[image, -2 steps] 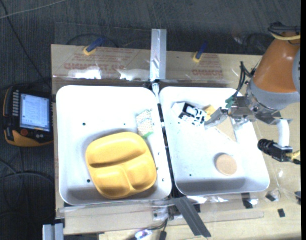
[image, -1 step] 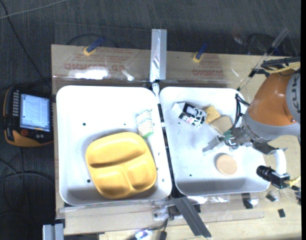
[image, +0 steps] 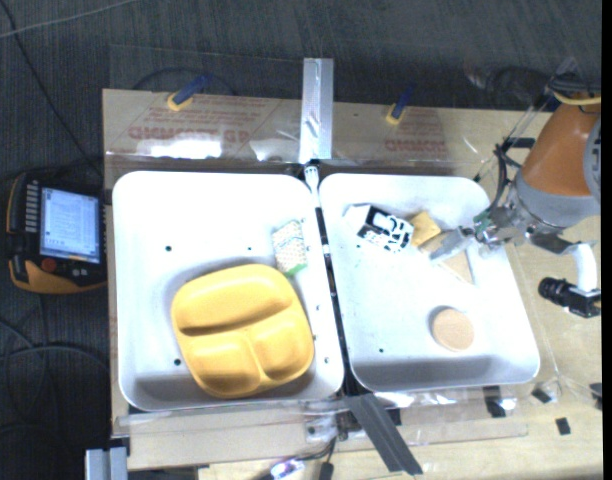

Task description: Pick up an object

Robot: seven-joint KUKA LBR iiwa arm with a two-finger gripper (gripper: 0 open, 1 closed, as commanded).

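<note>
The gripper (image: pixel 448 245) reaches into the right bin (image: pixel 506 358) from the right side, low over the bin's upper right part; whether it is open or closed cannot be told from this view, and nothing can be seen held in it. Its tip sits just beside a small tan block (image: pixel 426 230), possibly touching it. Right of the tip, a pale tan wedge-shaped piece (image: pixel 464 265) lies under the wrist. Left of the tan block, touching it, lies a small black-and-white printed item (image: pixel 385 230). Further down in the same bin, well apart from the gripper, rests a round tan disc (image: pixel 452 329).

In the left bin (image: pixel 146 228), a large yellow divided tray (image: pixel 243 328) lies in the lower half. Just above its upper right corner, near the wall between the bins, sits a small white-and-green packet (image: pixel 290 246).

On the tabletop (image: pixel 576 368), the arm (image: pixel 564 158), orange above the wrist, comes in from the right. A handheld control pendant (image: pixel 56 233) with a lit screen lies on the floor left of the bins.
</note>
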